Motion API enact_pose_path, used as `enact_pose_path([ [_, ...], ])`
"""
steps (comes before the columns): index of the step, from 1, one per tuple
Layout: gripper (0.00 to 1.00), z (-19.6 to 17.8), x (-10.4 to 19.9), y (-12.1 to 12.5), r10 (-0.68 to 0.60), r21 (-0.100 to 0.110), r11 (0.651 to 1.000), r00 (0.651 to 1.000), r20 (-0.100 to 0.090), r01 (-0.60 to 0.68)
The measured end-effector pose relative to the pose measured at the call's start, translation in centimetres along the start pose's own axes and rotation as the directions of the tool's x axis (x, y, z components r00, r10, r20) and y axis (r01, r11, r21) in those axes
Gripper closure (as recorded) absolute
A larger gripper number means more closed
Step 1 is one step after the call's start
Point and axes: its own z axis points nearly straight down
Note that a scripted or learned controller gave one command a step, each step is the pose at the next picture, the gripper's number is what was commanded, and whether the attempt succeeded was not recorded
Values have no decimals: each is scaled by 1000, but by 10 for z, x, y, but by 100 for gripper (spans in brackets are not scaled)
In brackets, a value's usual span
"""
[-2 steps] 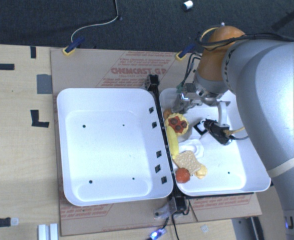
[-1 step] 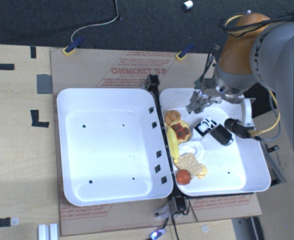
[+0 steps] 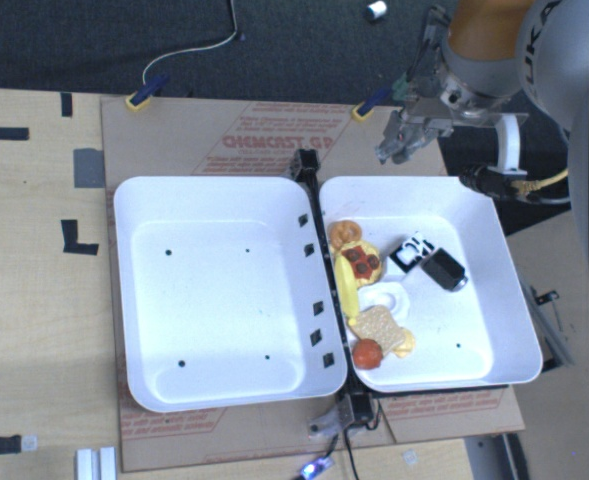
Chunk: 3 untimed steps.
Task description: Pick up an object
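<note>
The right bin (image 3: pixel 494 258) holds a cluster of toy food along its left wall: a small bagel (image 3: pixel 345 233), a red-topped piece (image 3: pixel 362 262), a yellow banana (image 3: pixel 346 290), a white cup (image 3: pixel 381 297), a slice of toast (image 3: pixel 382 326) and a red tomato (image 3: pixel 367 353). A black and white block (image 3: pixel 410 253) and a black cylinder (image 3: pixel 444 269) lie further right. My gripper (image 3: pixel 398 148) hangs above the back rim of the right bin, well clear of all the objects, with nothing seen in it.
The left bin (image 3: pixel 214 288) stands next to the right one, joined by a black divider (image 3: pixel 316 268). Both rest on a cardboard sheet (image 3: pixel 264 138). Yellow clamps (image 3: pixel 146 92) sit at the cardboard's back edge, and a cable (image 3: pixel 224 28) runs over the dark floor.
</note>
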Motion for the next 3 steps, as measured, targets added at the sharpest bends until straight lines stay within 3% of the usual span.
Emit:
enact_pose_path([
  [1, 100, 85, 37, -19, 3, 24, 1000, 1000, -2, -3],
  [2, 100, -28, 58, 12, 1, 2, 1000, 1000, -1, -1],
  [3, 100, 59, 93, 6, 3, 23, 1000, 1000, 0, -3],
])
